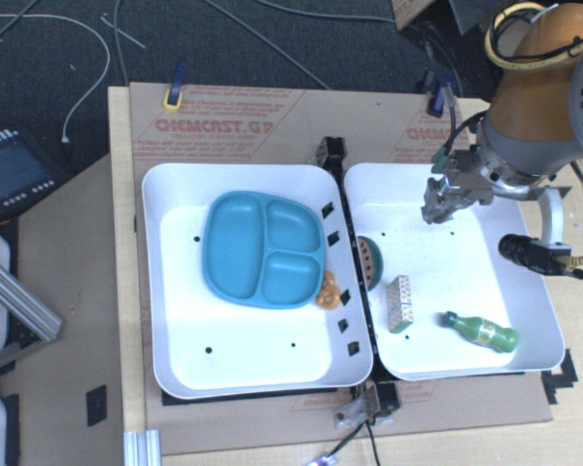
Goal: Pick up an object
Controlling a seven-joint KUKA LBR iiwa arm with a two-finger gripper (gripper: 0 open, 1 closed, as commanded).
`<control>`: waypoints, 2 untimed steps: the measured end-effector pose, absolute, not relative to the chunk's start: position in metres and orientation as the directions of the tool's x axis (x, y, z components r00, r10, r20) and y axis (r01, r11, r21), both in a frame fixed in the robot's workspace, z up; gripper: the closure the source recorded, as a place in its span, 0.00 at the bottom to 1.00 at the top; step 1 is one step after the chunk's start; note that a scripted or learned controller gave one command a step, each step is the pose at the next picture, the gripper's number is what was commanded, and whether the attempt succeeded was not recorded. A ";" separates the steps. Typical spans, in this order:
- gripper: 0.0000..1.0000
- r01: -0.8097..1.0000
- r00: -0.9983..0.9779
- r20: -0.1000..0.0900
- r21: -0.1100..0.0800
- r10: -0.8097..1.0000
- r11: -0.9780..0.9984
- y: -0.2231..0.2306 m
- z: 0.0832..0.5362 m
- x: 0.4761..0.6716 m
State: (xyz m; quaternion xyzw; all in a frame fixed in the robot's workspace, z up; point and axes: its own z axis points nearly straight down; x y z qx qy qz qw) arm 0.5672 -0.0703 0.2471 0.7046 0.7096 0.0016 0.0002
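One glossy green bottle [481, 331] lies in the right bin [525, 289]; claw [439, 208] state unclear

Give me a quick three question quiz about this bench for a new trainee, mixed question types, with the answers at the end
1. True or false: the blue divided plate lies in the left bin.
2. Which thing lies nearest the right bin's front edge? A) green bottle B) silver packet C) round striped item
3. Fill in: the gripper hangs over the ___ bin.

Key: 1 true; 2 A; 3 right.
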 end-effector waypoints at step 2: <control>1.00 1.000 -0.007 0.003 -0.002 1.000 0.007 0.051 0.248 0.573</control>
